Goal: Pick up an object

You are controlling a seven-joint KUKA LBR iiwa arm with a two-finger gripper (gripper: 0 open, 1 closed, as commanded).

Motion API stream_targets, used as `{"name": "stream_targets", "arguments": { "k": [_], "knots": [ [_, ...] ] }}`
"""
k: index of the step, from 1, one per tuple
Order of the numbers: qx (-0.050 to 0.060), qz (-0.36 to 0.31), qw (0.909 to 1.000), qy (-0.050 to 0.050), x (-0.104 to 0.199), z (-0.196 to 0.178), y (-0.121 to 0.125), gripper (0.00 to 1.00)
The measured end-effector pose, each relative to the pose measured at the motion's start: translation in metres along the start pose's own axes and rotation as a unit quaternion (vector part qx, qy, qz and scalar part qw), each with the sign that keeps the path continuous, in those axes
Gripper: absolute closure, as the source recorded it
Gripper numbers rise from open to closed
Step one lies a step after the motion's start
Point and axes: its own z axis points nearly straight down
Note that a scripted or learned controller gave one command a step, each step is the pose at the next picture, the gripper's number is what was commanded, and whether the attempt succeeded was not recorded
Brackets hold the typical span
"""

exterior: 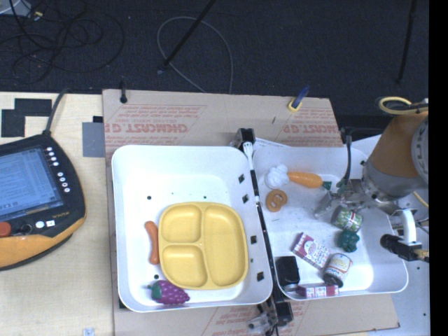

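Note:
My gripper [340, 200] is low in the right bin [392, 280], at the end of the grey and orange arm [395, 156] reaching in from the right. Directly below it in the view lies a small green-and-white can [348, 220], touching or nearly touching the gripper. A dark green toy [348, 241] sits just under the can. An orange carrot [305, 179] and a white lump [276, 176] lie to the gripper's left, with a brown ring-shaped pretzel [276, 201] below them. I cannot make out anything held.
A pink box [309, 249], a small tin [339, 264], a black block [287, 269] and a flat bar [318, 290] lie at the right bin's front. The left bin [140, 166] holds a yellow divided plate [203, 245], an orange sausage [152, 241] and purple grapes [169, 293]. A tablet pendant [35, 198] lies at the far left.

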Motion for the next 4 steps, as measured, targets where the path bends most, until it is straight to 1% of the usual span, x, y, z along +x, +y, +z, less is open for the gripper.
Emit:
{"name": "stream_targets", "arguments": {
  "k": [1,2,3,4],
  "knots": [
    [0.000,0.000,1.0000,0.001,0.000,-0.010,0.000,1.00],
    [0.000,0.001,1.0000,0.001,0.000,-0.010,0.000,0.00],
    [0.000,0.001,1.0000,0.000,-0.005,0.000,-0.037,0.00],
    [-0.001,0.003,1.0000,0.000,0.009,-0.001,-0.054,0.00]
  ]
}}
